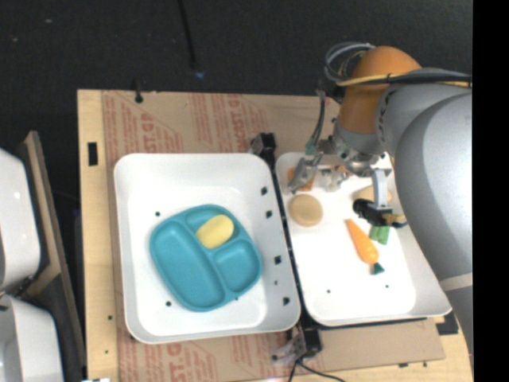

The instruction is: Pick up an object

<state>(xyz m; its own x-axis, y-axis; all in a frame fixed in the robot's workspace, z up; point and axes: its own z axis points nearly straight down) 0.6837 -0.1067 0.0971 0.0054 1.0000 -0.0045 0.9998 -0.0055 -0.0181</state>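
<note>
Camera view, slanted down on a bench [103,213] bearing two shallow white bins side by side. Grey arm [433,173] with orange band reaching in from the right, bulking over the right bin [358,305], likely because the loose objects to pick from lie there. Left bin [135,293] taken up by a blue divided tray [179,273], flat on the floor, with a yellow rounded piece [215,231] seated in its upper compartment. Gripper [318,173] low at the right bin's far left corner, just above a tan round object [305,210], apparently lined up for it; nothing visible between the fingers, and their spread too cluttered to tell. Toy carrot [363,241] lying slantwise mid-bin, near the arm, untouched. Pick judged not yet made.
</note>
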